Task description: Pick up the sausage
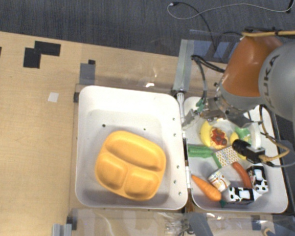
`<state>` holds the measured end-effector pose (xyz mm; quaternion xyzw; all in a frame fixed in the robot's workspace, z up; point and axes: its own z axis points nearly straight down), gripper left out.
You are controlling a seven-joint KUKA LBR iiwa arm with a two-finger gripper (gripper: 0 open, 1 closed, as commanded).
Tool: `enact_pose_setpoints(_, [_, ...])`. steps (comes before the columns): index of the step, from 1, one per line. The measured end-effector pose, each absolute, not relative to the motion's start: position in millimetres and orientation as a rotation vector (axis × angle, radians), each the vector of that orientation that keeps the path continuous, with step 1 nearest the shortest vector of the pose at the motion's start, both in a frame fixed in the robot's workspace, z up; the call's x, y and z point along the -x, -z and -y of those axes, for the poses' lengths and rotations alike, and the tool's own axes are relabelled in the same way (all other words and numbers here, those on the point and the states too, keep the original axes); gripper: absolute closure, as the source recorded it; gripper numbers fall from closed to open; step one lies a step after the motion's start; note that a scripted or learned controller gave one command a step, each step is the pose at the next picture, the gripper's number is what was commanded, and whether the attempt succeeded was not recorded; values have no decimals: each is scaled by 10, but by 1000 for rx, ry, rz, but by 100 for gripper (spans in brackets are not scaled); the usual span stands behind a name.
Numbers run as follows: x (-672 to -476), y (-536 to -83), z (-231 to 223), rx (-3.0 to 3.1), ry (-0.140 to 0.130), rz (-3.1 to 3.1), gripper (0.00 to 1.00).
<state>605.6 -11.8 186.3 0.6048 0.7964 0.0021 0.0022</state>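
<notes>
— Pale wood is seen across the worktop [27, 145], and dark carpet is seen beyond its far edge. What is carried on it?

— Two shallow white bins are set side by side. In the left bin [94, 110] a yellow compartment tray [129, 164] is laid, slightly turned.

— And the right bin [279, 201]?

— It is crowded. The sausage [241, 174], reddish and slanted, is found in the right half, between a patterned card [227, 156] and a black-and-white cow-print block [258, 179]. An orange carrot [206, 188] is laid near the front edge, a small can [219, 180] just beside it, and a second cow-print block [240, 194] is placed at the front. A green piece [202, 152] is laid along the left wall, and a yellow toy with a red patch [213, 135] is seen behind it.

— Where is the arm?

— The grey arm with its orange band [247, 67] is brought in from the right, above the bin's far end. The end effector [212, 111] is held over the far left corner, well apart from the sausage. Whether it is apart or together cannot be told.
</notes>
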Motion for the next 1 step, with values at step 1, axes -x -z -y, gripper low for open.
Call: enact_pose_setpoints(1, [-5480,-1856,-435,-1635,-5,-2679,0])
